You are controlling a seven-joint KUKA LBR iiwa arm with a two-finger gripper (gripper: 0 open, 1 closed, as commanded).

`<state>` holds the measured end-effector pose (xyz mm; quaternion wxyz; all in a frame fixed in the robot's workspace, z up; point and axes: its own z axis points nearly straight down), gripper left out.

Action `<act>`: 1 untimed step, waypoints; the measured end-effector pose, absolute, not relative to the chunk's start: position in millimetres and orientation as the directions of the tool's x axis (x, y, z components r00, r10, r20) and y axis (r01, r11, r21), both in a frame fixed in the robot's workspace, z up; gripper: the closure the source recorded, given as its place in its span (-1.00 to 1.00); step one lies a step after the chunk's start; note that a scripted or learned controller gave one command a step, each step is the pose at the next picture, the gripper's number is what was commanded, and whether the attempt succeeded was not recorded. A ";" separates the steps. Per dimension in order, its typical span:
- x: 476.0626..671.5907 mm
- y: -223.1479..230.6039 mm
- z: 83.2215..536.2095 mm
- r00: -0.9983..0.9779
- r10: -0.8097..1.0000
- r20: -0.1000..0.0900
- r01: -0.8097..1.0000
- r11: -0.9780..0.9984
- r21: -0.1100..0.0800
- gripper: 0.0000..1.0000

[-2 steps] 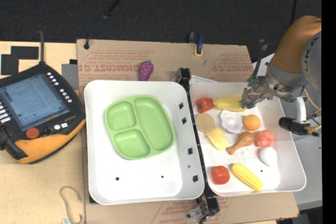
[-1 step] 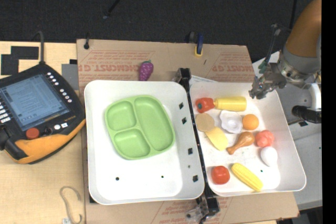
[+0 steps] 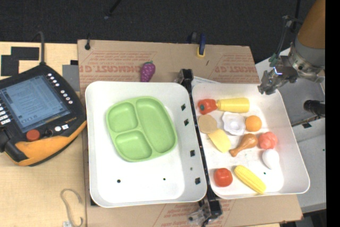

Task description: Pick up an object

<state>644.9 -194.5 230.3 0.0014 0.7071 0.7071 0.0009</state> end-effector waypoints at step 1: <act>626.8 -143.6 218.9 -0.002 1.000 0.003 1.000 0.002 -0.004 1.00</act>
